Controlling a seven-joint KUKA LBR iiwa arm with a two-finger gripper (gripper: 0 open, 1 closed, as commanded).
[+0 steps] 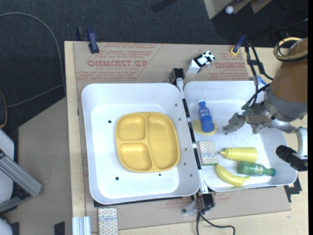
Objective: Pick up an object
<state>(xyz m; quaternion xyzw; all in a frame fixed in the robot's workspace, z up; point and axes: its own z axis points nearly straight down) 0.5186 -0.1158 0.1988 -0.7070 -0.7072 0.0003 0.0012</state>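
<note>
Camera view, read from the left: the left bin (93, 146) carries a yellow divided plate (146, 142) near its middle. Across the divider, the right bin (225, 94) holds every candidate for the pick: a blue bottle (205, 116) lying on a small yellow disc (198, 127), a patterned card (208, 152) by the divider, then a yellow squeeze bottle (239, 154), a banana (230, 176) and a green bottle (255, 169) bunched close together at the near side. The gripper (235, 123) hovers above bare bin floor just right of the blue bottle, its jaws spread and pinching nothing. By my reading, this is the approach stage, with no object chosen by contact yet. The next move calls for lining up over one item and descending; the blue bottle lies nearest. Both bins rest on a cardboard-covered surface (122, 60) with clamps at its far edge, above dark carpet (39, 13).
</note>
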